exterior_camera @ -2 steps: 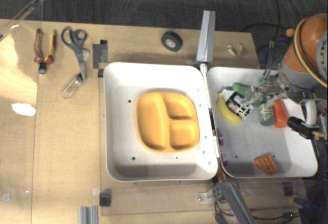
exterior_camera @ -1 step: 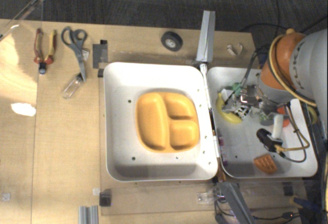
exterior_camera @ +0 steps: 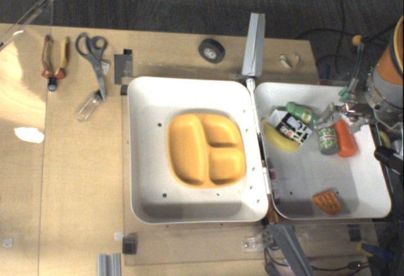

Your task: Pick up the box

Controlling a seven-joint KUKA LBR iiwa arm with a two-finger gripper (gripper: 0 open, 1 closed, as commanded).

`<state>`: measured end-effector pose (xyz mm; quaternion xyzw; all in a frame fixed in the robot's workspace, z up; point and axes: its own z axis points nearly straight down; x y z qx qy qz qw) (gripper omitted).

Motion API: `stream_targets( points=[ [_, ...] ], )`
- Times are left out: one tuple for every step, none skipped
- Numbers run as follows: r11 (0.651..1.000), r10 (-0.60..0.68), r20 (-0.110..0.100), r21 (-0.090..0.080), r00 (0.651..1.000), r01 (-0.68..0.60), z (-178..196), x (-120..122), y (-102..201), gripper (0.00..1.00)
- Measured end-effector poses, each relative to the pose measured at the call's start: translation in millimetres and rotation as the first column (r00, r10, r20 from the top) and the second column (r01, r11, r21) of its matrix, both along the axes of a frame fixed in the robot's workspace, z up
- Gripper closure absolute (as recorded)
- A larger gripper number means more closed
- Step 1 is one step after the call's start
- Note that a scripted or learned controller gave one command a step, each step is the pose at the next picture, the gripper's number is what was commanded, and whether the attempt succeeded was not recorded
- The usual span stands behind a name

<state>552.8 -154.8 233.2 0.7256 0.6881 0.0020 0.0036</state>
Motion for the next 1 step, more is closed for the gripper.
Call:
stream_targets(
  points=[
    [0.995,0.105,-0.006,0.002,0.994,-0.105,-118.6,43.4,30.9,0.0]
  ],
)
